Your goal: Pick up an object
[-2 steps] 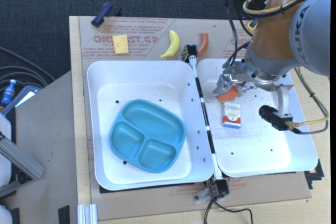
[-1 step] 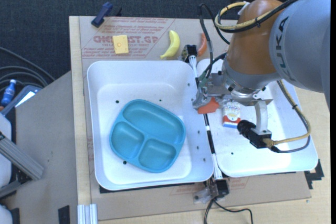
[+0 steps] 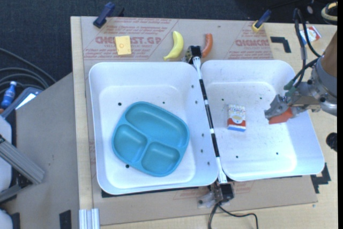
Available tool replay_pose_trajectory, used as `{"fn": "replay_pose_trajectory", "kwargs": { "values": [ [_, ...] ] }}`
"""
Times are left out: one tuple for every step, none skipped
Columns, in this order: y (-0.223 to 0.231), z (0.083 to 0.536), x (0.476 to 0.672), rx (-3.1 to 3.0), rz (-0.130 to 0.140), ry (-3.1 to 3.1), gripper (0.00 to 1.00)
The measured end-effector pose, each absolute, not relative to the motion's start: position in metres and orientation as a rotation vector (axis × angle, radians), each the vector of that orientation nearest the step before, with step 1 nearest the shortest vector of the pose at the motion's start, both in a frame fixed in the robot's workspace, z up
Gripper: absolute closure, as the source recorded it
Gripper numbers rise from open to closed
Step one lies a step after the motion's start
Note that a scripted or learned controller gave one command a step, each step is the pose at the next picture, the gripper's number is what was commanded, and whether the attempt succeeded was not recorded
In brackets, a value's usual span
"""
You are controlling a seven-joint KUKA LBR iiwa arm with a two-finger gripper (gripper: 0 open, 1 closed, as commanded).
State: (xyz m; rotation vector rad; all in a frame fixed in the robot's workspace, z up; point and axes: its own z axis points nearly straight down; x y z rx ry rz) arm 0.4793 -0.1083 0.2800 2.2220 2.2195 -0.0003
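The brown cardboard-covered surface filled the middle of the frame and carried two shallow white plastic bins side by side. The left bin held a large light-blue plastic plate with three compartments, lying flat in the lower left of the frame. The right bin held a small white carton with a red and blue base, lying near that bin's centre with its long axis running roughly up and down the frame.

The grey arm came in from the right edge, and its end effector sat low over the right bin, right of centre. A small red-orange piece showed at its tip, apparently between the fingers, so it looked closed on that piece, though the detail was too fine to be sure.

The carton lay to the left of the end effector, at about the same height in the frame and clearly apart from it. Reaching it would likely call for a leftward shift.
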Motion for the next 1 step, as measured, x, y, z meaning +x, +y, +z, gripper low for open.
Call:
{"fn": "replay_pose_trajectory", "kwargs": {
  "values": [
    [-0.0105,0.2399,0.5302,2.221,0.0,2.222,1.0]
  ]
}}
